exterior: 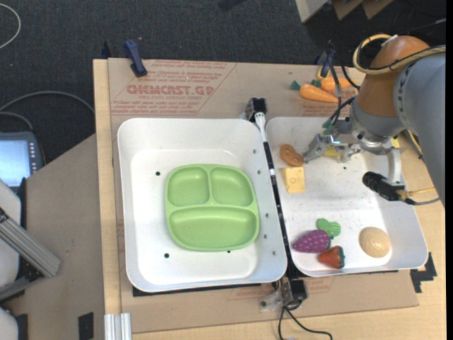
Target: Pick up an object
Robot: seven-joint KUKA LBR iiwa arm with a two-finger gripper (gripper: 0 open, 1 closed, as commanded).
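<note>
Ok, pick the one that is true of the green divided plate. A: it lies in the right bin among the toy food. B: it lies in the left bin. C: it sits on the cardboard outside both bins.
B: the green divided plate lies flat in the left bin, apart from the toy food in the right bin.

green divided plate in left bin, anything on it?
Empty. All three compartments of the green plate show bare; the toy foods lie in the right bin.

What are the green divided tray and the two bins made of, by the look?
Green tray: likely moulded plastic, matte, uniform colour with soft rounded compartment edges. Left bin and right bin: probably thin formed plastic, smooth white with slight sheen and rounded lips. Not certain from one view.
</note>
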